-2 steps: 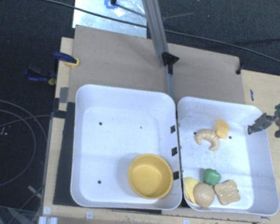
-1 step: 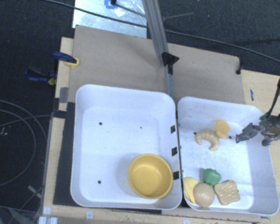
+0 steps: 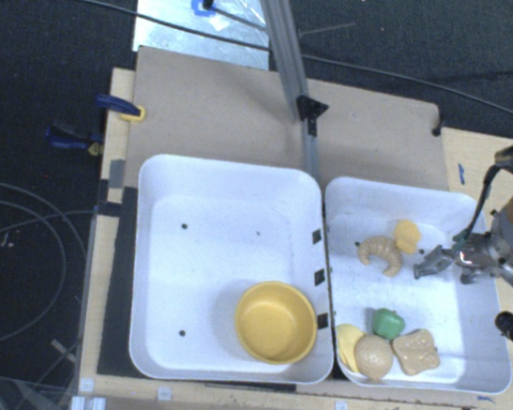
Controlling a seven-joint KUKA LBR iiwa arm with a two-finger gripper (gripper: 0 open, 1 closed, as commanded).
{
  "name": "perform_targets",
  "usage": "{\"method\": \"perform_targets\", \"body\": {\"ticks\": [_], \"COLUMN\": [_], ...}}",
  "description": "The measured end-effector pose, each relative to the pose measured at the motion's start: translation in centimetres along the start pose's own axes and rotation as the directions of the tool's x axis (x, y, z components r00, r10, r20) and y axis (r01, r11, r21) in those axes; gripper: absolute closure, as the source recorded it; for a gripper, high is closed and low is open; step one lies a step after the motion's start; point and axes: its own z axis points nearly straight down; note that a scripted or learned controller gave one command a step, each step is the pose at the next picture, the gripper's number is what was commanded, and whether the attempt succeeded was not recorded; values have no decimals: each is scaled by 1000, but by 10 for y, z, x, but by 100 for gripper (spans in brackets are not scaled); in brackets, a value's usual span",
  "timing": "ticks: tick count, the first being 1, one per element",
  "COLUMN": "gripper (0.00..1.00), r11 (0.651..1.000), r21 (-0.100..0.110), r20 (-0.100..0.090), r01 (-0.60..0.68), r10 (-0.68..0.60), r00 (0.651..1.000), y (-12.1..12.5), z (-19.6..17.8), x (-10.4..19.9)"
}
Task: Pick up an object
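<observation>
From my remote seat I saw the gripper (image 3: 430, 264) hanging low inside the right bin (image 3: 482, 321), just beside a tan croissant-shaped toy (image 3: 380, 253) and a small yellow piece (image 3: 407, 236) that touched it; whether its jaws were spread or pressed together I could not tell, and nothing showed between them. I judged the croissant the likeliest pick: probably light, hard plastic and a little slippery, best pinched across its thick middle rather than its tapering, curved tips.
</observation>
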Motion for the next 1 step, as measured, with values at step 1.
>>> {"method": "perform_targets", "body": {"ticks": [1], "gripper": [0], "r11": [1000], "r21": [-2], "r20": [1], "r01": [-1], "r10": [1], "r00": [1000], "y": [0], "z": [36], "x": [0]}}
